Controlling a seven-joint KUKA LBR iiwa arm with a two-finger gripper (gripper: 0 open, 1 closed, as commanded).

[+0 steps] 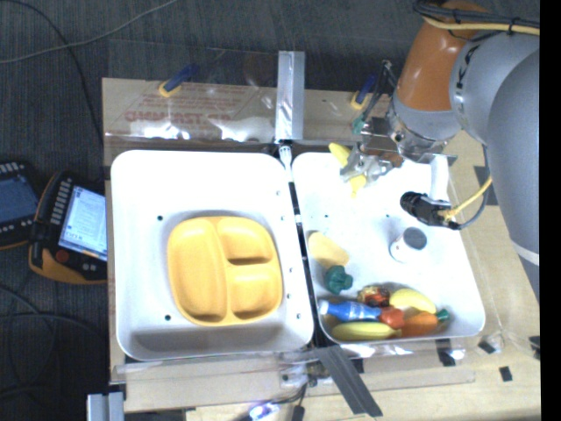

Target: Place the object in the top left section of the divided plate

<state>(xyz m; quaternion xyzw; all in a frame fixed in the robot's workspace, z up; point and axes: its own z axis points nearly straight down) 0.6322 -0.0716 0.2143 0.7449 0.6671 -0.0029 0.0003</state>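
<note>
While the yellow three-section plastic plate (224,267) sits bare in the left white bin (140,182), the clutter lies in the right white bin (456,261). Nearest the bench's front edge is a heap of toy food: a yellow banana-like piece (361,331), a blue bottle-like piece (347,310), a red-orange piece (412,322) and another yellow piece (410,300). Behind them lie a small green lump (339,279) and a pale yellow wedge (328,250), with a small grey-and-white round piece (408,241) to the right. Farthest back, the two-finger gripper (366,167) hangs at that bin's far wall with a small yellow object (351,167) at its fingertips; whether the fingers actually grip it I cannot tell. It looks like light, stiff, smooth plastic, so likely slippery; a hold across its narrow middle seems safest.
</note>
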